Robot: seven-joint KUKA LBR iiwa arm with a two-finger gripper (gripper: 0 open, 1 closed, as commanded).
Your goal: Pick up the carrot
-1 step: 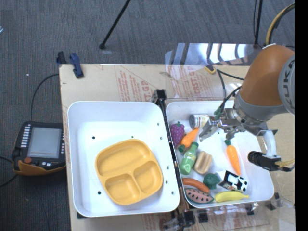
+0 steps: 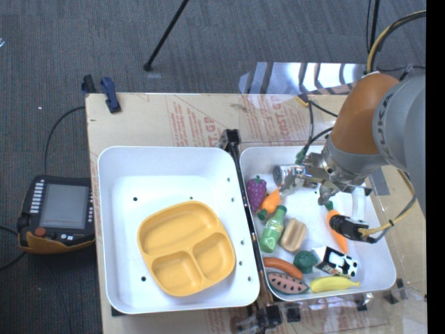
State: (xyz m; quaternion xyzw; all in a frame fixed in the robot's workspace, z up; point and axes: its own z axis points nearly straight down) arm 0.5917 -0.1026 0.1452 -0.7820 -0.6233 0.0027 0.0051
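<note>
Now the tool (image 2: 306,175) hovers in the right bin (image 2: 384,256); whether it's spread or pressed together, I can't tell. One carrot (image 2: 270,201) lies just below-left of it, slanting up toward it; another orange piece (image 2: 338,230) sits lower right.

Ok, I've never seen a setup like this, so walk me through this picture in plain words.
One camera looks down at a slant on a bench with two shallow white bins. The big grey and orange shape on the right is a robot arm; its grasping end, the gripper, hangs over the right bin. Whether it holds anything can't be told.

The left bin holds a yellow divided tray. The right bin holds toy food: purple grapes, a carrot beside them, a green bottle, a bread roll, a sausage, a watermelon slice and a banana.

A handheld control pad lies on the floor at left.
</note>
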